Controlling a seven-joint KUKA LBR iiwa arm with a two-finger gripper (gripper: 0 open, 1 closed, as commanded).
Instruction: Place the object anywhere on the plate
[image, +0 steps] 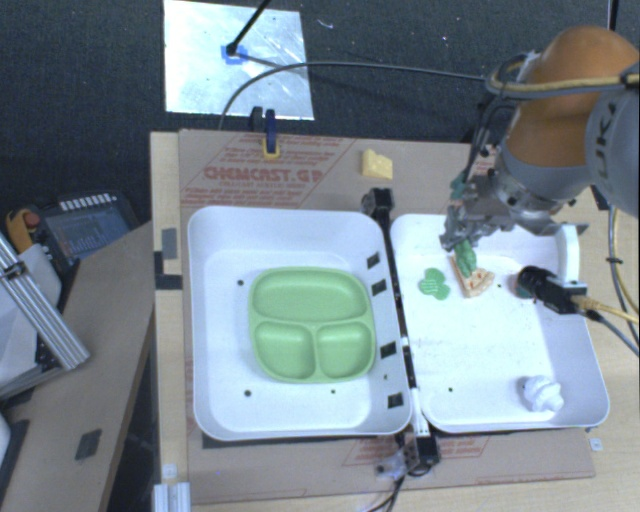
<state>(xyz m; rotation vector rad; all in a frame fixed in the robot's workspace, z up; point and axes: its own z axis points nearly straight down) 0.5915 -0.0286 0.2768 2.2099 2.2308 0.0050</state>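
Observation:
A light green plate (308, 323) with three compartments lies in the left bin (215, 240). In the right bin (500, 350), my gripper (462, 240) hangs low over the far left part. Right beneath its tip lies a tan and orange wedge-shaped toy (472, 275) with some green on it. The gripper touches or nearly touches its top end; I cannot tell whether it grips it. A small green flat toy (433, 283) lies just left of the wedge. A white crumpled object (540, 393) rests in the near right corner of the right bin.
A yellow block (377, 163) sits on the cardboard behind the bins. A black divider with clips (388, 290) runs between the bins. A silver sheet (238, 57) lies at the back, and a handheld device (85, 230) rests on the left table.

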